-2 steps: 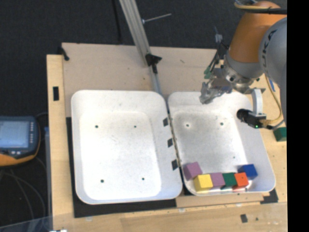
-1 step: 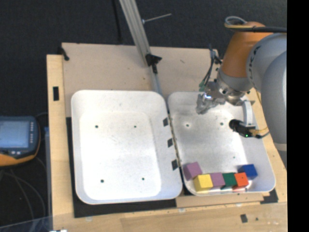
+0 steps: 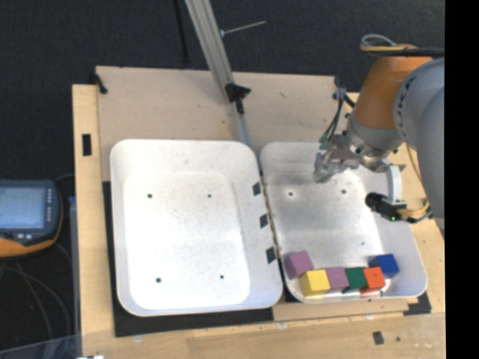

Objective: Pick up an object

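Observation:
Several small blocks lie along the near edge of the right bin (image 3: 329, 215): a purple block (image 3: 299, 262), a yellow block (image 3: 316, 282), a second purple block (image 3: 337, 277), a green block (image 3: 355, 278), an orange block (image 3: 373, 277) and a blue block (image 3: 385, 264). My gripper (image 3: 327, 167) hangs over the far part of the right bin, well apart from the blocks. Nothing shows between its fingers.
The left bin (image 3: 187, 223) sits beside the right one. A slanted metal pole (image 3: 213, 47) rises behind the bins. A handheld pendant (image 3: 26, 215) lies off the bench at left. Cables and a black connector (image 3: 382, 203) hang near the right bin's right rim.

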You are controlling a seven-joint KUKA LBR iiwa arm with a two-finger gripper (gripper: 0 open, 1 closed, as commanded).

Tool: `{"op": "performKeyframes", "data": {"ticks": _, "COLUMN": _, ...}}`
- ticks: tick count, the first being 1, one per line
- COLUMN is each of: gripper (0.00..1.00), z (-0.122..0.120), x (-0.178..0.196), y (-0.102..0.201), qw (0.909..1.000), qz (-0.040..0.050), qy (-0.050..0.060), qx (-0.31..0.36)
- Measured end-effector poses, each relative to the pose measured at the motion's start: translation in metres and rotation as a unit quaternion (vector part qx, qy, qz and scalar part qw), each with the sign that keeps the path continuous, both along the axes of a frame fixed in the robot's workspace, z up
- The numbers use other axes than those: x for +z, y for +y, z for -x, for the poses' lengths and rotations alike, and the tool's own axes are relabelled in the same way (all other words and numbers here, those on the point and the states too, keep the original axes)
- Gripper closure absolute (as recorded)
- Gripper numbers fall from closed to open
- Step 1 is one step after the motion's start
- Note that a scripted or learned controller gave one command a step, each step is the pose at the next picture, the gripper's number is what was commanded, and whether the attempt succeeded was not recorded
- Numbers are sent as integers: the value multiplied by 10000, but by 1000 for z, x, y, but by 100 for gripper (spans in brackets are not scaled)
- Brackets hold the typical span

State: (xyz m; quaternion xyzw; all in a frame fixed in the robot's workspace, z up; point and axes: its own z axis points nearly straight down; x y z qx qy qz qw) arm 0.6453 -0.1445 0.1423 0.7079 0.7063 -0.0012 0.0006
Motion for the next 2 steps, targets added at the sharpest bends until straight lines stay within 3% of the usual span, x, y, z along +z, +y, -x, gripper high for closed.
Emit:
{"op": "performKeyframes", "data": {"ticks": 1, "gripper": 100, "z": -2, "x": 12, "y": 0, "qw": 10000, "qz": 8, "qy": -23, "qx": 16}}
{"op": "performKeyframes", "data": {"ticks": 2, "gripper": 100, "z": -25, "x": 19, "y": -53, "qw": 10000, "qz": 9, "qy": -28, "qx": -1}}
